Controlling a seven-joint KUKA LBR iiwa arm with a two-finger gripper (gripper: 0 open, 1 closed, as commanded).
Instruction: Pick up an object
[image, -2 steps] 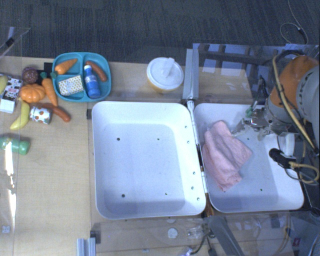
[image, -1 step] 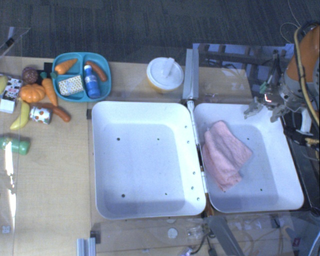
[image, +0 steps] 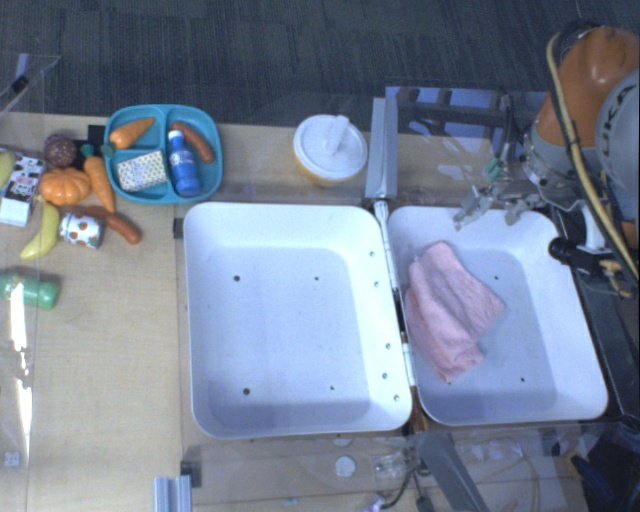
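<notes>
The gripper (image: 497, 200) hangs over the right bin (image: 560, 400) at its 12 o'clock rim, fingers spread apart with nothing between them, touching nothing. The pink cloth (image: 452, 308) lies crumpled in that bin's left half, toward 7 o'clock from the gripper, apart from it.

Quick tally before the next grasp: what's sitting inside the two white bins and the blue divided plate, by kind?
Crumpled pink cloth in the right bin: 1
Small blue bottle on the blue divided plate: 1
Toy food pieces on that plate: 3, as far as I can tell
Total: 5
</notes>
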